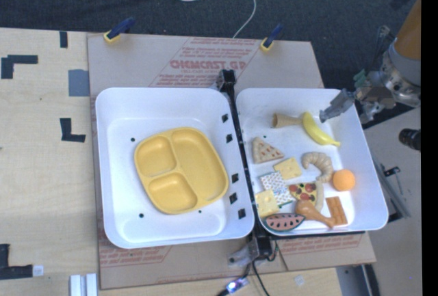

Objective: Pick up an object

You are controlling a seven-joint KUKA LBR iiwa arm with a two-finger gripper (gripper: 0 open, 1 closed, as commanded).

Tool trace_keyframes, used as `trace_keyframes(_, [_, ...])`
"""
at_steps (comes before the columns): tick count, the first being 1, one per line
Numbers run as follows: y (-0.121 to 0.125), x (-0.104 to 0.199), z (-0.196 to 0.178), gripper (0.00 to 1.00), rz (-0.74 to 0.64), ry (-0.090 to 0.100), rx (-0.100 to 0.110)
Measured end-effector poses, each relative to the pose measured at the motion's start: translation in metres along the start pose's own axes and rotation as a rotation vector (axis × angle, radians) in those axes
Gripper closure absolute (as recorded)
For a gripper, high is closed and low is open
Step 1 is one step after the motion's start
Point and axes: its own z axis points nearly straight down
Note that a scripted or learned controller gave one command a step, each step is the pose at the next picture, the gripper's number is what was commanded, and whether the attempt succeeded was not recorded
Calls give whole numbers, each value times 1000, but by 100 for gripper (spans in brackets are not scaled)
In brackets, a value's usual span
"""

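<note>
Here, the grey two-finger end effector (333, 110) hovers just beyond the curved yellow plastic banana (317, 130), which lies in the right-hand shallow white bin (369, 171) with other toy foods. Whether it is released or clenched cannot be told. Judged an approach: next it must descend squarely over the banana.
</note>
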Motion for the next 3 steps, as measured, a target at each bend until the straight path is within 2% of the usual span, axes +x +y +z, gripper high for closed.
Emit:
trace_keyframes(1, [2, 0, -7, 0, -3, -3, -12])
trace_keyframes(3, [4, 9, 118, 0, -4, -2, -6])
